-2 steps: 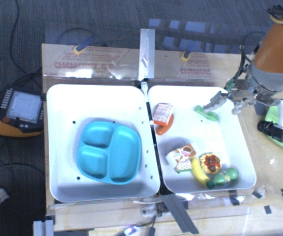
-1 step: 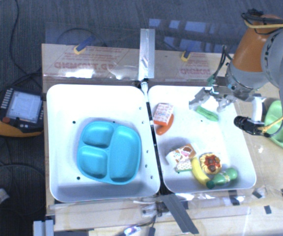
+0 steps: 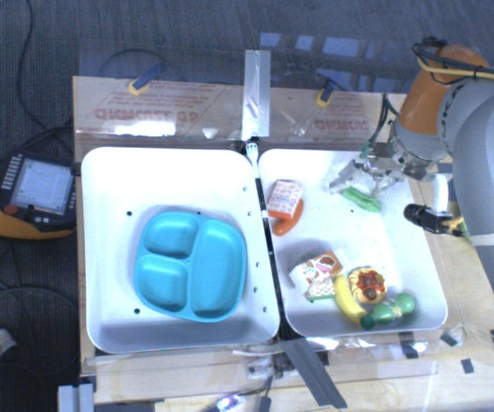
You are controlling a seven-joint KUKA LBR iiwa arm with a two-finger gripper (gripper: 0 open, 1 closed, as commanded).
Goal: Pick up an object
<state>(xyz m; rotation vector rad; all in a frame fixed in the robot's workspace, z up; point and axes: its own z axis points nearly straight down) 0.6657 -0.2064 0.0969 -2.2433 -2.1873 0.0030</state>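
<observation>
claw (image 3: 356, 184) low in the right bin (image 3: 418, 256), right over a green thing (image 3: 364, 200), can't tell if it's gripping, blue tray (image 3: 189, 263) in left bin (image 3: 114, 230), banana (image 3: 346, 299) near front

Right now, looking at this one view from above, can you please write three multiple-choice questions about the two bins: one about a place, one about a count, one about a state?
1. Where does the blue tray lie?
A. in the left bin
B. in the right bin
C. on the floor

2. How many compartments does the blue tray have?
A. two
B. three
C. five

3. How does the gripper stand to the banana?
A. it grips the banana
B. it rests on the banana
C. it is apart from it, at the far end of the right bin

Answers: 1 A, the tray sits in the left bin. 2 B, two small sections and one large show. 3 C, the banana lies near the front corner, untouched.
</observation>
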